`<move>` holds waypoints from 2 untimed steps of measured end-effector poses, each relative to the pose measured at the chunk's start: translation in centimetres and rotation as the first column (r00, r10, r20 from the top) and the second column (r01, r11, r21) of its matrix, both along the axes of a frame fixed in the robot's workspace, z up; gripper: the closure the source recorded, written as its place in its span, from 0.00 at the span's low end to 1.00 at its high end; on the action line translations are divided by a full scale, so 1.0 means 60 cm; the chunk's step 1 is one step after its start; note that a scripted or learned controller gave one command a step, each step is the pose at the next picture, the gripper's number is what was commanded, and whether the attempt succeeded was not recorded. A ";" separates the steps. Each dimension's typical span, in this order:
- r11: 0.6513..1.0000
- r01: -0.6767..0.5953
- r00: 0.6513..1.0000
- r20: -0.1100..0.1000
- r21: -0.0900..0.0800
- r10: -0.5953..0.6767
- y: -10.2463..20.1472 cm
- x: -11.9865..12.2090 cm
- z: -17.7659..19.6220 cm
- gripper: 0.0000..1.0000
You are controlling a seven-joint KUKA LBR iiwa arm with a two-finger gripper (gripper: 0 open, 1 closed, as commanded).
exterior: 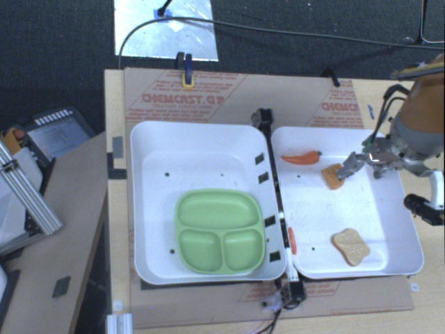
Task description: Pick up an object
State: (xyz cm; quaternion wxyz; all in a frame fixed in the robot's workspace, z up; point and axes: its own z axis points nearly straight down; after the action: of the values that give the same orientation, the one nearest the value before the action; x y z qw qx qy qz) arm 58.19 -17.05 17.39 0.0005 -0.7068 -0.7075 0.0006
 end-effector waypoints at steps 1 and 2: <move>1.000 0.000 1.000 -0.001 0.000 0.000 -0.017 -0.003 -0.091 0.00; 1.000 -0.001 1.000 0.001 0.000 0.001 -0.016 -0.002 -0.151 0.00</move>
State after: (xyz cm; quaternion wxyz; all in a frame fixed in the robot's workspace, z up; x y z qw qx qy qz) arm 58.08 -18.02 8.31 0.0003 -0.7065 -0.7077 0.0001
